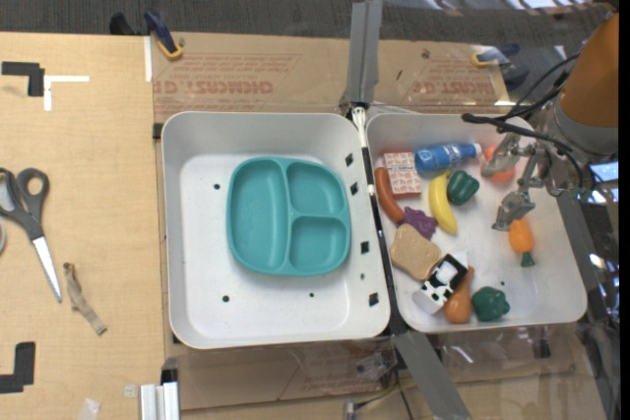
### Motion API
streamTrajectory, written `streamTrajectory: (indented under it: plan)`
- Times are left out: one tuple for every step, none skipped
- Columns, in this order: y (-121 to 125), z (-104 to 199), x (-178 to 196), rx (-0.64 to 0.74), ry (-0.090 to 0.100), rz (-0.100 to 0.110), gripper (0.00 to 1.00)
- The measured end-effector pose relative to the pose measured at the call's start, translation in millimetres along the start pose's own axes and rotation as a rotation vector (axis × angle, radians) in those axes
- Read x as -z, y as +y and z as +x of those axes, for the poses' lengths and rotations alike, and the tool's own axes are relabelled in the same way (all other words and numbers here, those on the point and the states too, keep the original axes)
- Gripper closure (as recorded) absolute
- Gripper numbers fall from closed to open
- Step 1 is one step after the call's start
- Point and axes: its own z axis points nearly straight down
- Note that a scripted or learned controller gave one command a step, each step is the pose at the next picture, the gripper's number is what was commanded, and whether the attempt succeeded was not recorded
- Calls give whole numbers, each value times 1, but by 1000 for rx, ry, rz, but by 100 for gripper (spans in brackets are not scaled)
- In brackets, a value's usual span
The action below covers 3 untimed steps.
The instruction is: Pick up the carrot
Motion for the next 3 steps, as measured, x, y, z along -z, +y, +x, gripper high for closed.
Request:
streamTrajectory:
  plan:
    - [-29,12,-61,-94,1,0,0]
    - [-28,9,-50,-88,-5,1,100]
    - [-33,58,-62,458,1,-2,100]
